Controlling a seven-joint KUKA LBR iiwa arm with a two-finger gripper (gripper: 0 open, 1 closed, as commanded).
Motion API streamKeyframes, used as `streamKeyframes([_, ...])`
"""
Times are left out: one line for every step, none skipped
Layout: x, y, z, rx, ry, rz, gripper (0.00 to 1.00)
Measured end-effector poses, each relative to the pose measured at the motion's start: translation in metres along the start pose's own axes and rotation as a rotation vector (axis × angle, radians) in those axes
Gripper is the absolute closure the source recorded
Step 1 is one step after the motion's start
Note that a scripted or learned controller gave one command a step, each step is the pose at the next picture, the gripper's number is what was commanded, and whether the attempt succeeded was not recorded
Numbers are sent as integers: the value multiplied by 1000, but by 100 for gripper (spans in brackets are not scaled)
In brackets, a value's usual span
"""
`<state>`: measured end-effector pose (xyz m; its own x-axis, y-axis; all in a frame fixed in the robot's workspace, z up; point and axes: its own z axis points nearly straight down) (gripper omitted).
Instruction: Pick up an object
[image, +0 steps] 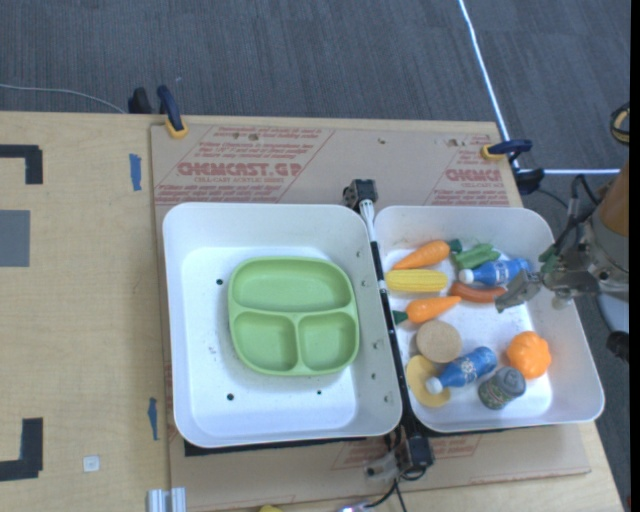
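The jaws (520, 292) hung over the right bin (575, 400), approaching; whether apart or together, I could not tell. Just below them lay an orange fruit (528, 353); the next move probably called for lowering squarely onto it.

Grey carpet floor (300, 50) behind wooden bench (70, 300), white cable (485, 70) overhead

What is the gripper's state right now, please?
Gripper: cannot be told; it hovers over the right bin near the red toy, with nothing visibly held.
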<state>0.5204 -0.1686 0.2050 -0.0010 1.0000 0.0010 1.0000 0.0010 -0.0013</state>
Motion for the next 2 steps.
streamKeyframes([30, -41, 100, 0, 0, 2, 0])
streamKeyframes([73, -39, 118, -7, -5, 2, 0])
